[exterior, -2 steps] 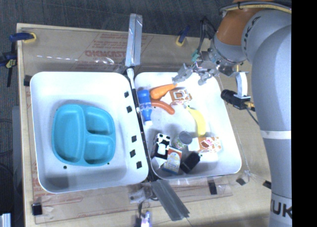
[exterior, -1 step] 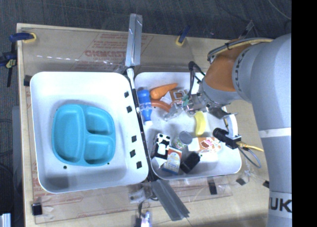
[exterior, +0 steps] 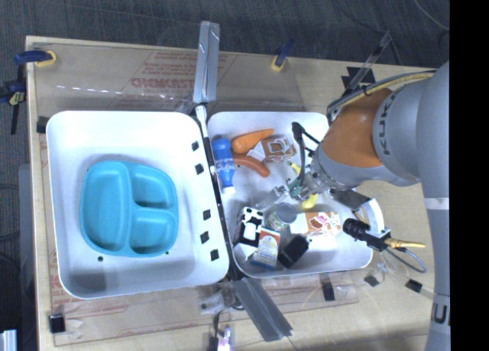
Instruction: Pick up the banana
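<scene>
1. We see the arm (exterior: 405, 128) reaching in from the right over the right bin (exterior: 260, 119), with its orange band (exterior: 353, 141) above the bin's far right corner.
2. We locate the gripper (exterior: 296, 189) low over the middle of the right bin, pointing toward the clutter there.
3. We cannot tell the claw's state, since the wrist and the clutter around it hide the tips. We see nothing clearly clamped in it.
4. We find the banana (exterior: 309, 203) only as a small yellow patch just beside the gripper, on its near right side. The rest of it is covered.
5. We note these items in the right bin:
   - a blue bottle (exterior: 221, 160) lying along the left wall;
   - two orange carrot-shaped pieces (exterior: 252, 141) near the far wall, one behind the other;
   - a small brown packet (exterior: 276, 148) just right of them;
   - a black-and-white item (exterior: 250, 224) near the left front;
   - a small carton (exterior: 267, 249) at the front wall, with a black block (exterior: 293, 250) touching its right side;
   - a printed card (exterior: 323, 224) right of the middle, near the banana.
6. We see the left bin (exterior: 69, 139) holding a blue divided tray (exterior: 130, 208) lying flat, well apart from the gripper.
7. We note that both bins sit side by side on the bench (exterior: 114, 74).
</scene>
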Tool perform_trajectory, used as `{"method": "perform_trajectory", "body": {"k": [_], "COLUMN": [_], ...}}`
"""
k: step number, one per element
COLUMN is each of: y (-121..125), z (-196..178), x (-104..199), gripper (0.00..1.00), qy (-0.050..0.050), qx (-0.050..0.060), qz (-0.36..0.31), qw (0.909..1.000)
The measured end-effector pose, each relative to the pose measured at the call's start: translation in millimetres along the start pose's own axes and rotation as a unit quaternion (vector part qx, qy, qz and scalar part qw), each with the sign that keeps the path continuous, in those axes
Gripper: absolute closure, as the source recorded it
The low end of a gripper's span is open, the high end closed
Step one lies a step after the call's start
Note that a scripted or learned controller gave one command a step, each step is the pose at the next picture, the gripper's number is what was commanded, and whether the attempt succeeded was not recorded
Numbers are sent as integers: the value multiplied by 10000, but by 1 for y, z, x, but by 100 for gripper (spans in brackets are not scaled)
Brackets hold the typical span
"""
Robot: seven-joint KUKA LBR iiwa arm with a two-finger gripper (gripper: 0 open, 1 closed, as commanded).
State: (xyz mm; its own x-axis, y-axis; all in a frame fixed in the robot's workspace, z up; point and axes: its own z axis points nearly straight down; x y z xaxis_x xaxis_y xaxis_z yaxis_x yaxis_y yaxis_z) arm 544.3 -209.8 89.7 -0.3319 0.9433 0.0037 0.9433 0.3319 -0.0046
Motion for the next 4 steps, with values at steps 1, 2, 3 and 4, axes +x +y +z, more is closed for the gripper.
{"method": "perform_trajectory", "body": {"k": [1,2,3,4], "y": [4,-33,18,-9], "z": [-33,-18,-1,-48], "x": [26,11,-6,3], "gripper": [0,0,0,0], "qy": [-13,-28,-6,2], "qx": [-7,-61,-5,-2], "qz": [464,232,1032,1076], "qw": [9989,9997,9947,9942]}}
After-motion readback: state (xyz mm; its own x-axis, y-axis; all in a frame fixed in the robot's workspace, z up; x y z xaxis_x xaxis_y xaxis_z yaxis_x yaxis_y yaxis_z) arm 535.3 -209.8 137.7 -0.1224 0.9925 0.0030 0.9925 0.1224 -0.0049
